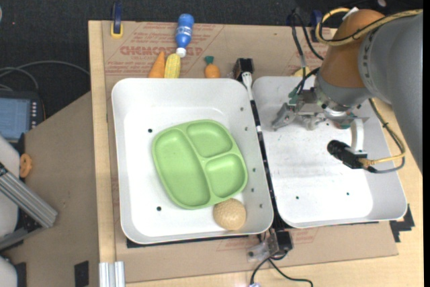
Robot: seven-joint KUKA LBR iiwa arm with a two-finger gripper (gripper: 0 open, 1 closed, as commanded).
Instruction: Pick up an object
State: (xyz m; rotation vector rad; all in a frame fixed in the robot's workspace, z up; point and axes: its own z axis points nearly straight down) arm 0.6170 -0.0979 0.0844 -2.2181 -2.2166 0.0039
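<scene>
In the left bin (134,212) lies a green divided plate (199,163). A tan round roll (230,214) rests against the plate's front edge, near the bin's front right corner. My gripper (290,115) hangs low over the back left part of the right bin (322,205), close to the wall between the two bins. The grey arm with its orange band (346,50) comes in from the right and covers the gripper's top. I see nothing held in the gripper.
Behind the left bin, on the cardboard, lie a blue and white bottle (183,32), a corn cob (173,66), a carrot (157,66), a small carrot (211,68) and a black clip (243,68). Cables (376,161) loop over the right bin's right side.
</scene>
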